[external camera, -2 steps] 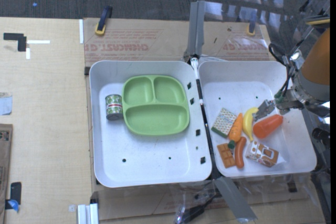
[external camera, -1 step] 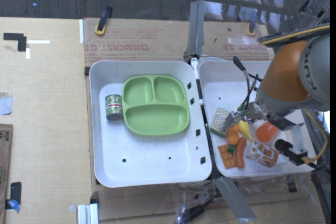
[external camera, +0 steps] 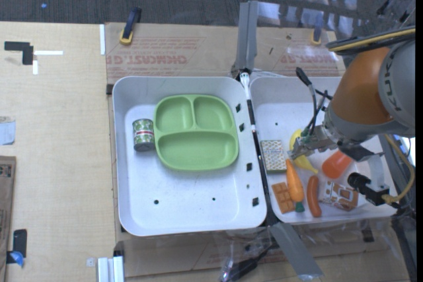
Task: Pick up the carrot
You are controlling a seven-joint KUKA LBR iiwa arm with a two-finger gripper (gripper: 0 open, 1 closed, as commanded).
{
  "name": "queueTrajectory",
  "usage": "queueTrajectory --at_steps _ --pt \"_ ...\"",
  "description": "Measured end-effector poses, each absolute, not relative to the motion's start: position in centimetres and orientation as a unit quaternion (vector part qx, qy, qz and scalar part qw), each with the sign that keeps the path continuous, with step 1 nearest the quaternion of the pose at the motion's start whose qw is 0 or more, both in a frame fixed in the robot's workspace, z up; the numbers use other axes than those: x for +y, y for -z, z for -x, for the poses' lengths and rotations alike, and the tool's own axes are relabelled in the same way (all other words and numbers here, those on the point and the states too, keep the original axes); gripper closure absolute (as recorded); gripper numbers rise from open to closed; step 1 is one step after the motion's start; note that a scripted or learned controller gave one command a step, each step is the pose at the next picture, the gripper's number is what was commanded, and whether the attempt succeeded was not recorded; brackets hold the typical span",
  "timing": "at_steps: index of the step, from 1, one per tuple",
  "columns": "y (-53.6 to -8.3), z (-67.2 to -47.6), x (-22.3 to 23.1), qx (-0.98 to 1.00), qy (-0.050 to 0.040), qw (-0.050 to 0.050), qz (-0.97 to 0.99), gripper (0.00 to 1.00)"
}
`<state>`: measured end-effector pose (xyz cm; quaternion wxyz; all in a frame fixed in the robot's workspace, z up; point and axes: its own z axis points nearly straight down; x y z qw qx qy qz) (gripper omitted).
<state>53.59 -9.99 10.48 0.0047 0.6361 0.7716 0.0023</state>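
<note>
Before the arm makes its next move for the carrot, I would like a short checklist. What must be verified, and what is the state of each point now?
1. Carrot located: ok. It lies in the right bin, near the front edge.
2. Carrot free from above: ok. Nothing covers it.
3. Space around the carrot: not ok. A waffle-like block, a sausage-like piece and a patterned block lie close beside it.
4. Gripper above the carrot: not ok. It hangs further back in the bin, near a yellow item.
5. Finger state: cannot tell.
6. Left bin with green plate and can: ok, apart from the work.
</note>
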Motion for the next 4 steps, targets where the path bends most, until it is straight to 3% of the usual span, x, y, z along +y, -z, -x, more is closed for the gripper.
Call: queueTrajectory --at_steps 1,2,3,4 --pt "-10.5 -53.6 -10.0 0.772 -0.0022 0.005 -0.636 0.00" --pt "-9.0 -47.7 -10.9 0.786 0.0007 -0.001 -0.618 0.00" --pt "-9.8 -47.7 -10.9 0.785 0.0010 -0.002 -0.619 1.00" --pt "-9.0 -47.7 -11.5 0.799 0.0008 -0.001 -0.602 1.00"
